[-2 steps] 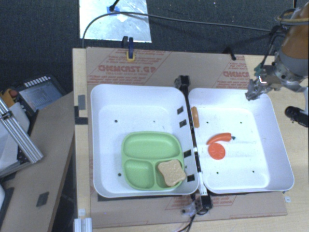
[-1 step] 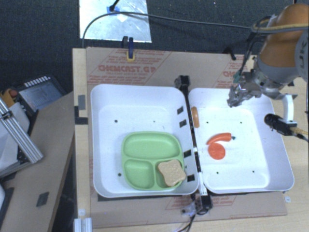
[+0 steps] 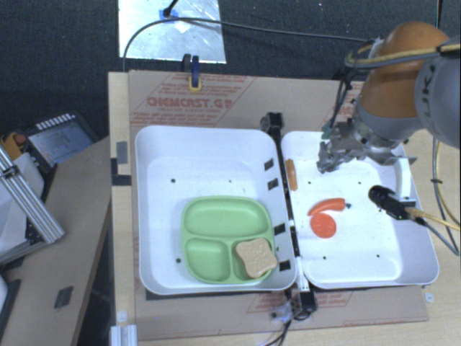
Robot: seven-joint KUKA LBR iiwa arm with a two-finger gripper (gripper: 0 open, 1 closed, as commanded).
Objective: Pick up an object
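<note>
The right bin (image 3: pixel 403 265) holds a curved red-orange piece (image 3: pixel 328 205), a flat round orange-red disc (image 3: pixel 324 225) just below it, and a thin orange stick (image 3: pixel 291 173) close to the bin's left wall. My gripper (image 3: pixel 328 158) hangs over the upper part of the right bin, above and slightly right of the curved piece, apart from it. Nothing shows between its fingers. In the left bin (image 3: pixel 158 157) a green divided plate (image 3: pixel 216 225) carries a slice of bread (image 3: pixel 256 257) in its lower right compartment.
A black clip (image 3: pixel 273 121) sits at the top of the wall between the two bins. The grey and orange arm (image 3: pixel 403 78) reaches in from the upper right, over the right bin's far corner.
</note>
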